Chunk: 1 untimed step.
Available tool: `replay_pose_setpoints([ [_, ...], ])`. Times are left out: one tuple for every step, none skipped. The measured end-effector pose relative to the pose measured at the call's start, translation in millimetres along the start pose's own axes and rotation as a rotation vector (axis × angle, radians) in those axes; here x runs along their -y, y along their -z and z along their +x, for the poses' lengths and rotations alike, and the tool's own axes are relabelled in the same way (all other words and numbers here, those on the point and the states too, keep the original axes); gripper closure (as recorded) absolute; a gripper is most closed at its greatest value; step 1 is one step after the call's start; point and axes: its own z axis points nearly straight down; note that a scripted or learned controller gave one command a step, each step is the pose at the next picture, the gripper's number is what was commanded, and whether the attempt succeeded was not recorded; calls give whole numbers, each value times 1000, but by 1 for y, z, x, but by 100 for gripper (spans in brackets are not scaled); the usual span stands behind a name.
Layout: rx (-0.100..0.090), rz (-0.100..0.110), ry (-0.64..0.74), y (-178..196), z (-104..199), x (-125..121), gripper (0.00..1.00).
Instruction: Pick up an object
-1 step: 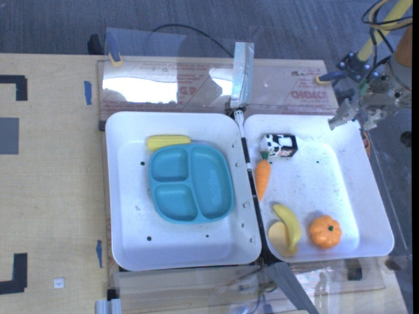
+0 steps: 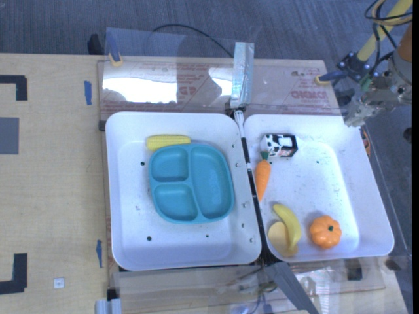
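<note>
Up at the far right corner of the bench, the gripper [image 2: 364,107] hangs over the outer rim of the right bin [image 2: 366,175], tangled in with yellow cabling [image 2: 386,8], and how its grasp stands cannot be told from this slant; nothing shows as carried beneath it. Judging by that, the task has hardly begun: no object is lifted, and every candidate lies in place on a bin floor.

Nearest the gripper, just inward and a little toward the camera, sits a small black-and-white toy cow [image 2: 279,145] at the far left of the right bin. Just beyond the cow on the near side lies a carrot [image 2: 262,177], running along the divider between the bins. Farther off, toward the near rim, a banana [image 2: 288,226] rests over a pale yellow round piece, and beside it an orange pumpkin [image 2: 325,231] stands a short way apart.

Well away across the divider, the left bin [image 2: 124,195] holds a blue compartment plate [image 2: 191,182] with a corn cob [image 2: 168,141] touching its far edge.

What is left, by my reading, is the whole pick: choosing a target, descending, closing and lifting.
</note>
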Motion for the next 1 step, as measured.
replay_pose_setpoints([
  [2,-5,168,35,36,3,100],
])
